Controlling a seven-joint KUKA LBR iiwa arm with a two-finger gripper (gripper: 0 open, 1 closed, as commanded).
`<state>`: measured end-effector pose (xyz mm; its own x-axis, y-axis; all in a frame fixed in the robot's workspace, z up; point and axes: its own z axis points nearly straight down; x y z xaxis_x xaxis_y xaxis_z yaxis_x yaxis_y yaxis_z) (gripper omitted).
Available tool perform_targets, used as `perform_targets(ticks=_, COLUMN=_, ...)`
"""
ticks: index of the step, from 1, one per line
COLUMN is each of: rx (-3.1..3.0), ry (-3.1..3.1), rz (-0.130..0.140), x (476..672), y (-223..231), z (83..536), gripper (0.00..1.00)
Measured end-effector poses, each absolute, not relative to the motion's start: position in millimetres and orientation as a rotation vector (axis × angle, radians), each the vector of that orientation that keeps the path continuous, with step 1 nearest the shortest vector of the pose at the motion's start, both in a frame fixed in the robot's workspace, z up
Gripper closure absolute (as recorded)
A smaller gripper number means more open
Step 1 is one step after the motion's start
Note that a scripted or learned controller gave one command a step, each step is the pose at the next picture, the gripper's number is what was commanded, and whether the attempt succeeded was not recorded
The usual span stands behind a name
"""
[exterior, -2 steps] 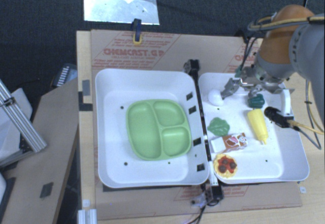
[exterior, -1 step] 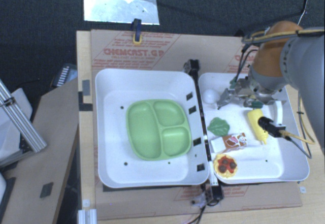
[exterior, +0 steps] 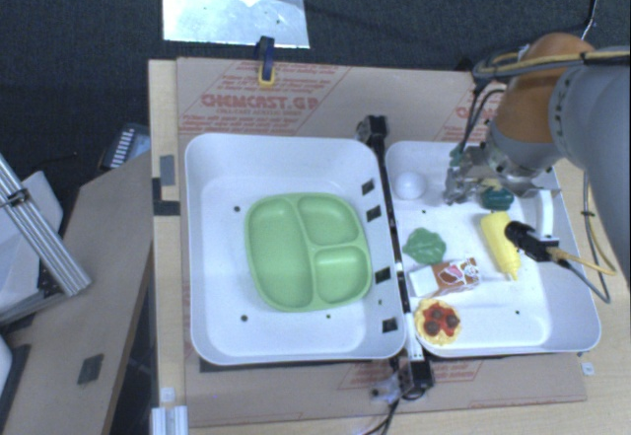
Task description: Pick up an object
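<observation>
Left bin (exterior: 212, 177) holding a green divided plate (exterior: 306, 251); right bin (exterior: 572, 325) containing white ball (exterior: 409, 185), green leaf (exterior: 425, 246), yellow corn (exterior: 500, 244), carton (exterior: 446, 276) and pizza toy (exterior: 439, 322), the hand (exterior: 471, 181), grip state indiscernible, hovering at upper right.

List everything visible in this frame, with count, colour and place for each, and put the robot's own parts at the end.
bins: 2, white, side by side on the bench
divided plate: 1, light green, middle of the left bin
ball: 1, white, upper left of the right bin
leafy toy: 1, green, left part of the right bin
carton: 1, white with red print, below the leafy toy
pizza toy: 1, yellow and red, lower left of the right bin
banana: 1, yellow, middle of the right bin
teal object: 1, teal, beside the gripper
arm: 1, grey and orange, from the right
gripper: 1, grey, over the right bin's top
</observation>
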<state>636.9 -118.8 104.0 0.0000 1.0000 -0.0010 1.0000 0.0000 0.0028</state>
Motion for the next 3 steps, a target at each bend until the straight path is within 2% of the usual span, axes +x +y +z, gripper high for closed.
perform_targets(ticks=2, rx=2.211, ry=2.223, rz=0.008, x=638.0, y=-105.6, z=217.6, gripper=1.00)
perform_targets(ticks=3, rx=2.209, ry=2.222, rz=0.009, x=645.8, y=-108.9, z=280.8, gripper=1.00)
